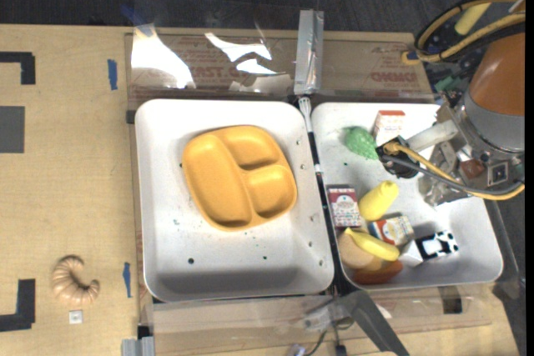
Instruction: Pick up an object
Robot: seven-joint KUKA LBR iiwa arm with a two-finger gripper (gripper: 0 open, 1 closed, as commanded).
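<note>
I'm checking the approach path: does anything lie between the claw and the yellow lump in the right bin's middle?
Nothing visible does. The claw hangs over bare floor of the right bin, beside the yellow lump; the small packet lies nearer the camera, off that line.

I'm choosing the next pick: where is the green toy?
In the camera view, the green toy lies in the right bin, near its upper-left corner, just left of the white-and-red carton.
</note>
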